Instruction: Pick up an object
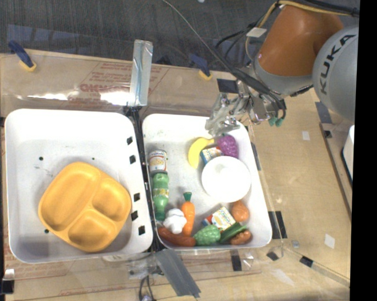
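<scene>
Toy food fills the right bin (259, 180); a carrot (187, 210) stands lengthwise, green top pointing away from the camera. "KUKA" reads on the arm (332, 56). Gripper (221, 120) hovers at the bin's far edge.

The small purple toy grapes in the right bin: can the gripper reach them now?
Probably yes. The gripper hangs just above the small purple toy grapes, and nothing covers them; the round white plate beside them leaves little room.
</scene>
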`<state>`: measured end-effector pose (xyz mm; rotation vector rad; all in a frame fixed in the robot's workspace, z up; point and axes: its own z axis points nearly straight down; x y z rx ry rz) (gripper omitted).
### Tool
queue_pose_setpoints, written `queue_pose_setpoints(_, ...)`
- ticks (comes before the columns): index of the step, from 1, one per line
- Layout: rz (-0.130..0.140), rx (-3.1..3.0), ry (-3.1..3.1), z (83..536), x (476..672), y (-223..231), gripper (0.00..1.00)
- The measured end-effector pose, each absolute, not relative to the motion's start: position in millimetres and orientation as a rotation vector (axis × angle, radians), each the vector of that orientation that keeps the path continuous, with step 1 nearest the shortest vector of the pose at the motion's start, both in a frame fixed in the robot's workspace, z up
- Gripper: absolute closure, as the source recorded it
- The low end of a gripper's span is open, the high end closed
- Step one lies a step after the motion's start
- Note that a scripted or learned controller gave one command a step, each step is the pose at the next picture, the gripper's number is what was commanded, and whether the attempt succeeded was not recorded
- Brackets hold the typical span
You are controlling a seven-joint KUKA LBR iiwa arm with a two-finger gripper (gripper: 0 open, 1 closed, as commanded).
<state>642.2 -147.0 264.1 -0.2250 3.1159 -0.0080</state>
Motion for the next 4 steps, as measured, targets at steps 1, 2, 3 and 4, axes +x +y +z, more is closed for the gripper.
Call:
queue_pose_setpoints(1,0.002,-0.517,3.103,158,549.9,-206,1.00)
queue_pose_setpoints(2,0.004,-0.676,3.069,126,555.7,-172,1.00)
queue_pose_setpoints(3,0.001,-0.676,3.068,127,556.1,-173,0.00)
queue_pose_setpoints(4,-0.029,-0.541,3.054,106,511.5,-160,0.00)
